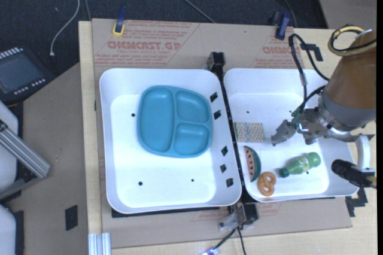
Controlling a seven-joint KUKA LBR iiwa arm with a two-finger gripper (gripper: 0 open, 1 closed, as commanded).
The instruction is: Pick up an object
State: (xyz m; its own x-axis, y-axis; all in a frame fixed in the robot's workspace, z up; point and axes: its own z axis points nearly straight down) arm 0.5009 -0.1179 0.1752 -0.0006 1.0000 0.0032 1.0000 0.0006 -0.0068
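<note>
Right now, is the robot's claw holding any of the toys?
Gripper: open, holding nothing; it hangs over the right bin, above the green bottle.

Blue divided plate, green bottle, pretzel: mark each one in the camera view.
Blue divided plate (157, 122), camera view, on its large left compartment.
Green bottle (301, 164), camera view, middle of its body.
Pretzel (266, 183), camera view, on its brown loop.
</note>
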